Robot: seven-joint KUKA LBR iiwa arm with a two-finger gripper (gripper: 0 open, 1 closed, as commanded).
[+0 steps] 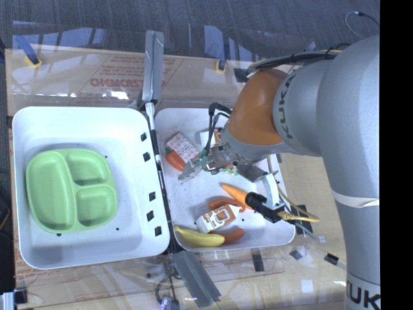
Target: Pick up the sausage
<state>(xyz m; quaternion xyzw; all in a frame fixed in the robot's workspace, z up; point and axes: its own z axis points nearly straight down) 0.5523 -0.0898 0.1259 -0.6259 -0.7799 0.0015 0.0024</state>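
The arm's gripper point(193, 168) hangs low in the right bin point(187, 118); I cannot tell its state. The sausage point(224, 204) lies nearer the front, touching a small bottle point(218, 219) and beside a carrot point(237, 193). Crowding could spoil a grasp.

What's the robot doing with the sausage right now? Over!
Gripper low in right bin, grip unclear. Sausage lying free. Carrot, bottle crowd it.

Green tray point(70, 189) in left bin point(39, 254). Right of tray, in right bin point(284, 237): banana point(199, 238), carrot point(236, 193), packet point(182, 146).
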